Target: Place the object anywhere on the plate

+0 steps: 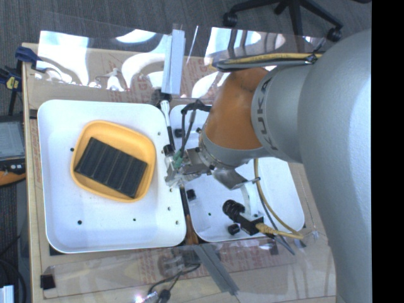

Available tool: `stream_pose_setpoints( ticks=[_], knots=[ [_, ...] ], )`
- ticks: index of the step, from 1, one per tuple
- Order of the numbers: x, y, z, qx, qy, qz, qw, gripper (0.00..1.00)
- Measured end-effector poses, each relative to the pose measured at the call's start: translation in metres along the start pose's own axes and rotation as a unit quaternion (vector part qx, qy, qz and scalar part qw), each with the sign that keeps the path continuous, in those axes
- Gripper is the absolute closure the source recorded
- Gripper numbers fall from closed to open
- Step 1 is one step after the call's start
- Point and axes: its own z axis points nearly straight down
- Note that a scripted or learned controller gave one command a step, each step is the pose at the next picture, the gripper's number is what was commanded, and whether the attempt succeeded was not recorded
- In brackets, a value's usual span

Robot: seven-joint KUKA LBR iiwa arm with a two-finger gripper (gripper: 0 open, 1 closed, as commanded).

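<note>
Arm reaches in from the right; the gripper (177, 169) sits low over the divide between the two bins, at the inner edge of the left bin (95, 229). I cannot tell how its fingers stand, nor whether anything is between them: wrist and cabling crowd that spot.

The yellow plate (144, 145) lies in the left bin, just left of the gripper, and a dark ribbed rectangular slab (112, 165) lies flat on it, inside the raised rim. I take this slab to be the task's object, though I cannot rule out a small item hidden at the gripper.

Slab's long axis runs diagonally, upper left to lower right.

Risks, as I judge them: the gripper clips the bin wall or the plate's near rim on any leftward move, shifting the plate; the cable by the right bin (284, 188) could snag.
</note>
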Motion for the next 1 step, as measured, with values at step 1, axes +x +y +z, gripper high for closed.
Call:
stream_pose_setpoints(
  ticks=[1],
  knots=[
    [-0.0004,-0.0001,0.0000,0.000,0.000,0.000,1.0000,0.00]
  ],
)
